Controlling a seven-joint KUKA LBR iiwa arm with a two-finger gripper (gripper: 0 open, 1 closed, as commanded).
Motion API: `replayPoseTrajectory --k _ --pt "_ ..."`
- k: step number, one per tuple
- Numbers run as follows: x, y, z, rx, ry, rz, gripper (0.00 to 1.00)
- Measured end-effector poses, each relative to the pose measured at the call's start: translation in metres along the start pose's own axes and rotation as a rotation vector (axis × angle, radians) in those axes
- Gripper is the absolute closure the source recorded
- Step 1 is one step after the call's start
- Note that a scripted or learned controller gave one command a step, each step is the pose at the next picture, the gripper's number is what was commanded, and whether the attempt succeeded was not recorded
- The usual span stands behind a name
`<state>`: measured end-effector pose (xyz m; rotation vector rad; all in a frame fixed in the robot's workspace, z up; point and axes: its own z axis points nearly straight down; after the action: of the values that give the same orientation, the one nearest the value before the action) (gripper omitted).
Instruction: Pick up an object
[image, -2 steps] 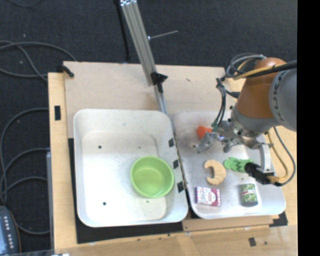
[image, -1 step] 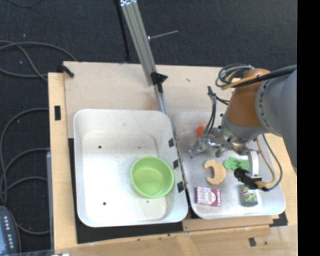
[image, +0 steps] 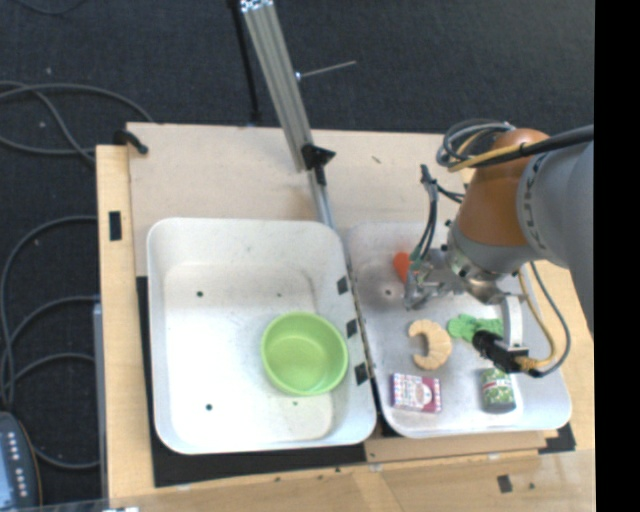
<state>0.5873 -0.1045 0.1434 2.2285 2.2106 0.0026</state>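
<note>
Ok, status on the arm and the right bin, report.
Gripper low in right bin, beside orange piece. Croissant, pink packet, green can untouched. Green bowl left bin.

left bin (image: 200, 260): white, with a few dark specks
right bin (image: 545, 405): white
bowl (image: 303, 353): lime green
croissant (image: 432, 344): tan, paler along its ridges
small box (image: 415, 392): pink and purple with a white patch
can (image: 497, 389): dark green with a pale label
leafy piece (image: 470, 327): bright green
small piece behind the gripper (image: 401, 264): orange-red
arm (image: 520, 205): grey with an orange band
bench (image: 220, 175): pale tan
floor (image: 120, 60): black

The arm (image: 520, 205) reaches in, end effector (image: 420, 287) pointing down.
</note>
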Motion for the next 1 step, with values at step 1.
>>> replayPoseTrajectory --k 1 --pt "0.0033 -0.0001 -0.0633 -0.005 0.000 -0.011 1.00"
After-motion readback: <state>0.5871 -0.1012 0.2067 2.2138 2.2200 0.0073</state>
